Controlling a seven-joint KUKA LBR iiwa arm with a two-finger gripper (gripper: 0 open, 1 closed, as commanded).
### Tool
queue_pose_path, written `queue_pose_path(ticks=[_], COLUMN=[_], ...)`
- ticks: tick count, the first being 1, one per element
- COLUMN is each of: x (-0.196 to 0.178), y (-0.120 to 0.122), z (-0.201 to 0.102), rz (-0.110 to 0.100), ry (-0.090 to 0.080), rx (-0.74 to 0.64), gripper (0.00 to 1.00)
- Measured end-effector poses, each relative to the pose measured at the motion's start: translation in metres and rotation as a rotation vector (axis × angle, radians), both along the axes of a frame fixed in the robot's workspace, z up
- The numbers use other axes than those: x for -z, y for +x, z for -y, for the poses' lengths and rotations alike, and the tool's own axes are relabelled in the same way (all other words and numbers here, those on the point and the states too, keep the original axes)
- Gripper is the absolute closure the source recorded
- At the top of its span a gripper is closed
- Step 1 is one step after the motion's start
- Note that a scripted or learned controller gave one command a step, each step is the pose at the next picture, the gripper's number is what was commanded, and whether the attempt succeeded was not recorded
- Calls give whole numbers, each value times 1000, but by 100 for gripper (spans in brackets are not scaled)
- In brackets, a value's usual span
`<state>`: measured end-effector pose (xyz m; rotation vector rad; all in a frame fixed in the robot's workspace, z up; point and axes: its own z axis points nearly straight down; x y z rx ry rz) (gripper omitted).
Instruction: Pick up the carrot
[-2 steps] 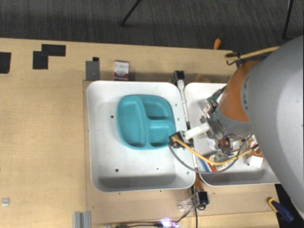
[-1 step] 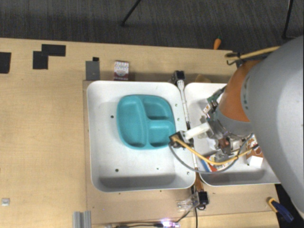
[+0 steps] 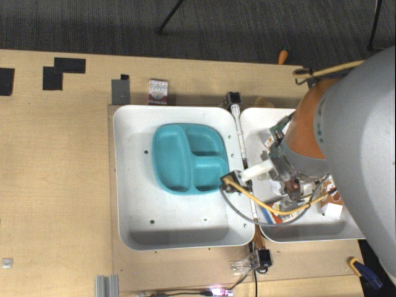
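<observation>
My gripper (image 3: 291, 193) hangs low inside the right bin (image 3: 309, 234), near its front wall. The grey arm with its orange band (image 3: 306, 135) covers most of that bin from above. Under and around the gripper lie small mixed items (image 3: 279, 213), partly hidden by the wrist and too jumbled to name. A white block (image 3: 331, 210) and a reddish-brown piece (image 3: 335, 197) lie just right of the gripper. I cannot pick out the carrot among these items.
The left bin (image 3: 124, 166) holds a teal divided plate (image 3: 185, 158). A yellow cable (image 3: 247, 193) loops from the wrist over the divider between the bins. A small patterned box (image 3: 158, 91) and a grey bracket (image 3: 120, 90) stand behind the left bin.
</observation>
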<state>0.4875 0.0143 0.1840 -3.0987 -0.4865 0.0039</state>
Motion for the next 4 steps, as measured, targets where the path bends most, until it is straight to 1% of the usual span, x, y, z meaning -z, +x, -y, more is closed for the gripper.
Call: queue_pose_path(ticks=[4], x=[0], y=[0], z=[0], rz=[0], ry=[0], rx=[0], gripper=[0])
